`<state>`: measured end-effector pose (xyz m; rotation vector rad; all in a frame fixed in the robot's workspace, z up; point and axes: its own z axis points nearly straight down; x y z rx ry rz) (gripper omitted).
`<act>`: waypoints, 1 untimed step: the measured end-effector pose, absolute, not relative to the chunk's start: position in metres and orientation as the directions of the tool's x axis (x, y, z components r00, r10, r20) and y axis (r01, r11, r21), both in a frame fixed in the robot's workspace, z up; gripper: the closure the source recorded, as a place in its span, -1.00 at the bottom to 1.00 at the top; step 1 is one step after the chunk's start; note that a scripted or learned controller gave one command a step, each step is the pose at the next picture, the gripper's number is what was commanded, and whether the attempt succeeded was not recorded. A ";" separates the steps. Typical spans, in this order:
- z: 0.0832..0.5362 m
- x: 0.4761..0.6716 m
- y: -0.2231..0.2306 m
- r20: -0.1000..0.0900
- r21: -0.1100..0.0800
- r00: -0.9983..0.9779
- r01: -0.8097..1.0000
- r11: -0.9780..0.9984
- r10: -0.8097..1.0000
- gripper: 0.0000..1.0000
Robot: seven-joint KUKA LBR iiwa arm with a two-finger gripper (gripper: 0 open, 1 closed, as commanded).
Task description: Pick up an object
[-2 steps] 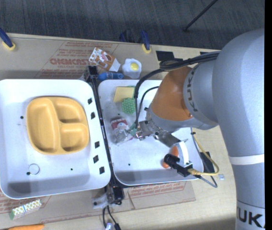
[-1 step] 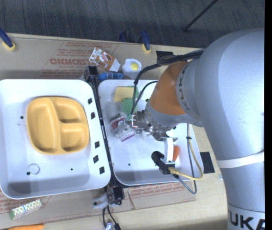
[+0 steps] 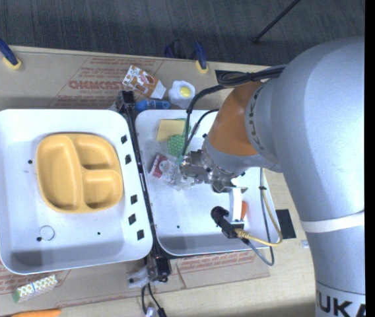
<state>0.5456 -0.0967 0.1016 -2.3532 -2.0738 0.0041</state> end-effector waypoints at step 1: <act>0.102 0.546 -0.097 0.001 -0.005 0.125 0.992 -0.125 0.992 -1.00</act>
